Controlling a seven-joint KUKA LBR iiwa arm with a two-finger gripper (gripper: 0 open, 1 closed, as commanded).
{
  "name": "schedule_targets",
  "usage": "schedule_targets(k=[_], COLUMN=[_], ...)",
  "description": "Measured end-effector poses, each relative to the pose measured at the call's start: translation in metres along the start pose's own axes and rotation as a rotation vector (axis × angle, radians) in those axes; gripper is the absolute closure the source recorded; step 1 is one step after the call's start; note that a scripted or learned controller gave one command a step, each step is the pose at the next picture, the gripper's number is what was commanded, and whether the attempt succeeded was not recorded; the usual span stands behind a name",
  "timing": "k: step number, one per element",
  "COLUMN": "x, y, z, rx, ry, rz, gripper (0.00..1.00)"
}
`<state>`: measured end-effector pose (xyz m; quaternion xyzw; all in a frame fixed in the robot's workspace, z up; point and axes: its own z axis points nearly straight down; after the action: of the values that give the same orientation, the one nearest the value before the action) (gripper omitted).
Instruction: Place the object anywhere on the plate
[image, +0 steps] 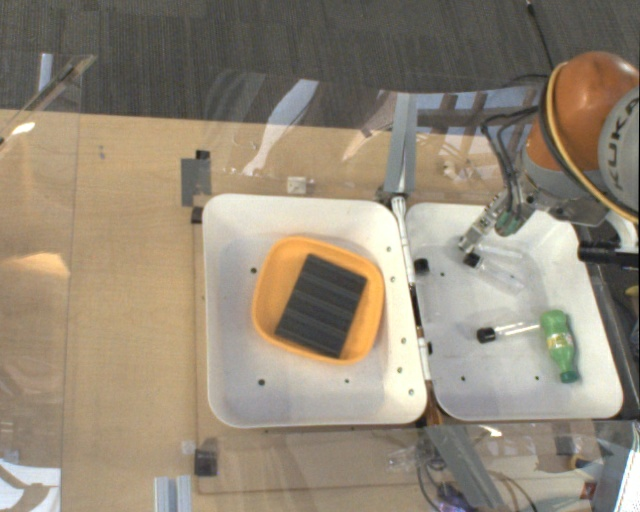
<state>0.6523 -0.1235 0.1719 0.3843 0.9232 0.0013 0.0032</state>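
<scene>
Hidden or unclear: the arm is cut off by the right edge of the view, so just its orange band and a grey wrist section are visible. Cables cross in front of the wrist and blur its outline.
Transparent items: a clear tube with a black cap lies in the right bin, and its body is hard to separate from the white floor. A second clear item lies just below the end effector, and its shape cannot be resolved.
Arm pose: the arm reaches in over the back right corner of the right bin, with the wrist angled down and toward the left.
End effector: the end effector sits low over the back part of the right bin, its tip near a small dark piece. Whether it is open or closed cannot be told, and nothing can be confirmed in its grip.
Task object: a dark ribbed rectangular block lies flat on the orange plate, turned at a slight angle.
Plate: it rests near the centre of the left bin.
Other contents: a green bottle lies on its side near the front right corner of the right bin, just beside the capped tube.
Bench: the bench carries both bins side by side, touching along their inner edges.
</scene>
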Motion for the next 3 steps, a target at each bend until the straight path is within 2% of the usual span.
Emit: schedule_targets(k=[1, 2, 3], x=[0.007, 0.007, 0.007], y=[0.014, 0.013, 0.017], z=[-0.044, -0.044, -0.057], rx=[-0.003, -0.003, -0.011], ry=[-0.002, -0.002, -0.008], rz=[-0.024, -0.023, -0.027], gripper=[1.00, 0.00, 1.00])
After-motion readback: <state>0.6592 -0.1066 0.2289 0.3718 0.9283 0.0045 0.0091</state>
